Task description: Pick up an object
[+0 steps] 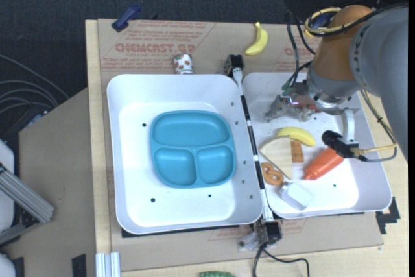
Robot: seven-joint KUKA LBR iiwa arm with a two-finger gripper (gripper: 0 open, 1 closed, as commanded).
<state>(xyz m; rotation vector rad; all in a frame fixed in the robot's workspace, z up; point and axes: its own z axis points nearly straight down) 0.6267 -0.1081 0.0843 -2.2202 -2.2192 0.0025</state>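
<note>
Dark carpet surrounded the counter (104, 74), which carried two white bins side by side. Your left bin (123, 139) held a blue divided tray (192, 147). Your right bin (369, 185) held a yellow banana (295, 134), an orange carrot-like toy (322, 165), a pretzel-like piece (272, 172) and a small white block (296, 194). Your gripper (292, 105) hovered at that bin's far side, just beyond the banana; whether its fingers were spread or closed you could not tell. The banana was probably a light, stiff, smooth toy, so you would grasp it across its narrow middle, where the curve is least likely to slip.
</note>
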